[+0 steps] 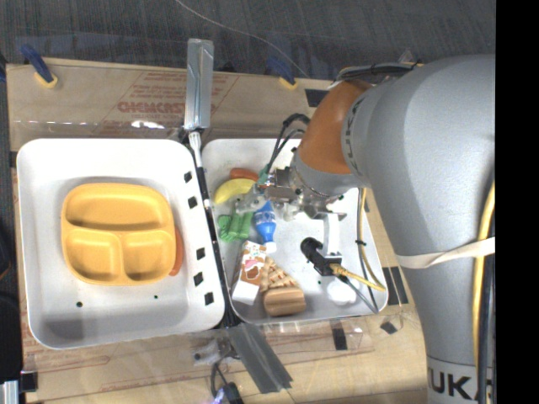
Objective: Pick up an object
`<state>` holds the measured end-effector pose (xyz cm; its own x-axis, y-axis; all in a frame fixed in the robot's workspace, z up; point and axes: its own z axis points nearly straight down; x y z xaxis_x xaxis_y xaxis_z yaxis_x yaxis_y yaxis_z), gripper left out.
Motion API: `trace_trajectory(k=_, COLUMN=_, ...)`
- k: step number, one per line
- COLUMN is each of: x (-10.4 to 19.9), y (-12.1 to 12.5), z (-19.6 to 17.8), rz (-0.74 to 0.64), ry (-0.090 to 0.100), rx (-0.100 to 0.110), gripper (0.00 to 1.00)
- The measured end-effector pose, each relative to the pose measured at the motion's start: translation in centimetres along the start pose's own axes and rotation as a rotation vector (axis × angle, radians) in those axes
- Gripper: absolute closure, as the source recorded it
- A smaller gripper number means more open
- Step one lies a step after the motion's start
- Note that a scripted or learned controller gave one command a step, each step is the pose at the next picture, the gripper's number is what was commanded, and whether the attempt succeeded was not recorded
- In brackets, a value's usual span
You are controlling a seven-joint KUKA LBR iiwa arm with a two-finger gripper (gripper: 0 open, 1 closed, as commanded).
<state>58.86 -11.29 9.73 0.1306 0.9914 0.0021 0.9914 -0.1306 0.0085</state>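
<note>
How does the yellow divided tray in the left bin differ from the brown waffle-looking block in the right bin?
The yellow divided tray is far larger, smooth and rounded; the brown waffle-looking block is small and textured. The tray lies alone in its bin; the block sits among other items. Both lie flat.

Light falls evenly from overhead, bright on the white bins (pixel 34 225), which nearly wash out. Soft shadows pool at the left bin's lower corner. The grey arm (pixel 429 141) gleams faintly; small items look slightly blurred, perhaps from low resolution.
</note>
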Motion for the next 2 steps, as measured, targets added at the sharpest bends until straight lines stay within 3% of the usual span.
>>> trace_trajectory(k=1, x=0.1, y=0.1, z=-1.2, rz=-0.005, ry=0.001, rx=-0.002, gripper=1.0)
trace_trajectory(k=2, x=5.0, y=0.5, z=-9.6, rz=0.148, ry=-0.001, rx=0.007, gripper=1.0)
